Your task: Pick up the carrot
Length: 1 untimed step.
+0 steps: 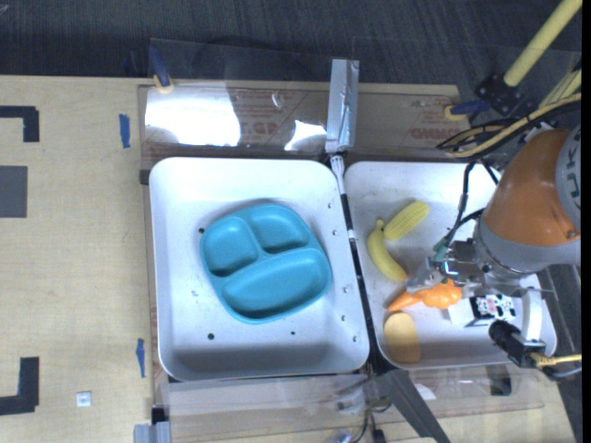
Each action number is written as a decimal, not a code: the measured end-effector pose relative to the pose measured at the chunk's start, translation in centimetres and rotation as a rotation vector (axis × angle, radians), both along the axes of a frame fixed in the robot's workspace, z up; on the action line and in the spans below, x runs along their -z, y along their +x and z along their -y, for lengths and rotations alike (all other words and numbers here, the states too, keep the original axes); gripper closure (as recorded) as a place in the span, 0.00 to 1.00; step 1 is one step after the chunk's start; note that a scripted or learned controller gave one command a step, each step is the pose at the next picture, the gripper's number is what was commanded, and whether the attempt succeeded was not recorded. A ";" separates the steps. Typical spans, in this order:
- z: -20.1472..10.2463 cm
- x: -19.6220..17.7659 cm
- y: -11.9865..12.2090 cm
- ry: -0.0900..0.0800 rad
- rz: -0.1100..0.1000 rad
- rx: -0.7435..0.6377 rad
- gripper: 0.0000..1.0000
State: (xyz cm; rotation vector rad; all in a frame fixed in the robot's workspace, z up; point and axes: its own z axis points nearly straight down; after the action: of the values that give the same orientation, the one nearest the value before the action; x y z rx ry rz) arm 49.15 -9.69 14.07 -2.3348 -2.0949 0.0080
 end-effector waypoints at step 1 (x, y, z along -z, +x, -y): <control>-6.4 -4.3 -1.2 -0.001 0.007 0.257 1.00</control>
State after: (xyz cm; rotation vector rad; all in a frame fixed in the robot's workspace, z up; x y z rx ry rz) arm 47.95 -3.26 18.37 -2.5877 -1.7813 0.0003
